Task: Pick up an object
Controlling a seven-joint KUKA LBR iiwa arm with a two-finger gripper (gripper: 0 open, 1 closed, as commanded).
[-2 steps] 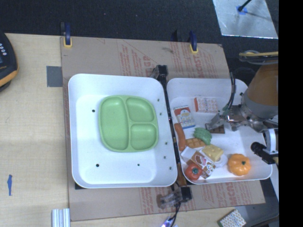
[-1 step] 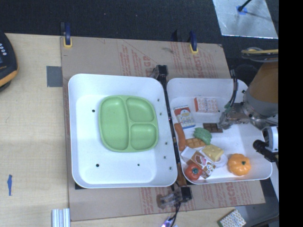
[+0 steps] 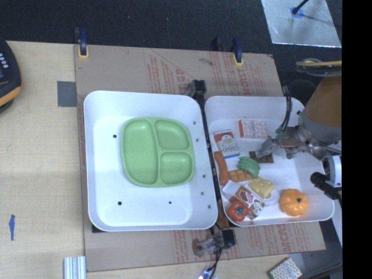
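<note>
Over the right bin (image 3: 308,217), the arm slants in from the right; gripper (image 3: 265,150) low, grip state indiscernible; green toy (image 3: 249,165) just below it.

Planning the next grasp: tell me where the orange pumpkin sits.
The orange pumpkin lies in the right bin's front right corner, just right of the yellow block.

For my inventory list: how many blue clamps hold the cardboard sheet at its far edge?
2: one blue clamp at the cardboard sheet's far left corner, the other near its far right, above the right bin. Others may be hidden.
</note>
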